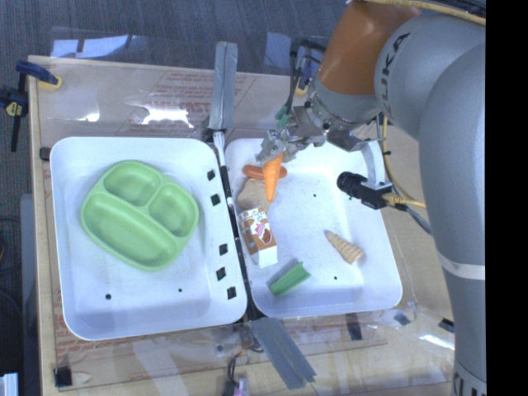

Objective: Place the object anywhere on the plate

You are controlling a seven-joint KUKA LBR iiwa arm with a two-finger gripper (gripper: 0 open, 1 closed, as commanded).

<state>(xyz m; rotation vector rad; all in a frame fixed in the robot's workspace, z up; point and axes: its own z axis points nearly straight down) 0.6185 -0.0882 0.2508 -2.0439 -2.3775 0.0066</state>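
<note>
— While the jaws (276,148) pinch the carrot (269,176) at the right bin's (375,283) ten o'clock, what's next?
— Lift, carry toward nine o'clock, release over the green plate (139,214).

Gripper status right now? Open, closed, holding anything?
Gripper: down in the right bin, right above the toy carrot. Open or closed, and whether it grips the carrot, cannot be told.
</note>
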